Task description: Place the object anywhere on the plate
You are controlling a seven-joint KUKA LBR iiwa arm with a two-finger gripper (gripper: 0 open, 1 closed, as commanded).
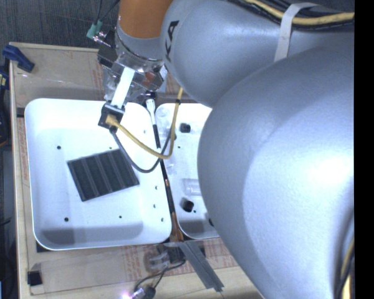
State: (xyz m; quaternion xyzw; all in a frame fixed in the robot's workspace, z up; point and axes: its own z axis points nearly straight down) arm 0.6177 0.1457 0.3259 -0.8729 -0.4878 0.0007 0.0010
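Plate [103, 175], dark and ribbed, lies flat in left bin [37, 136].

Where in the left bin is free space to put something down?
Bare floor lies between the dark ribbed plate and the near wall of the left bin, and between the plate and its left wall. The far right corner is crowded by the gripper.
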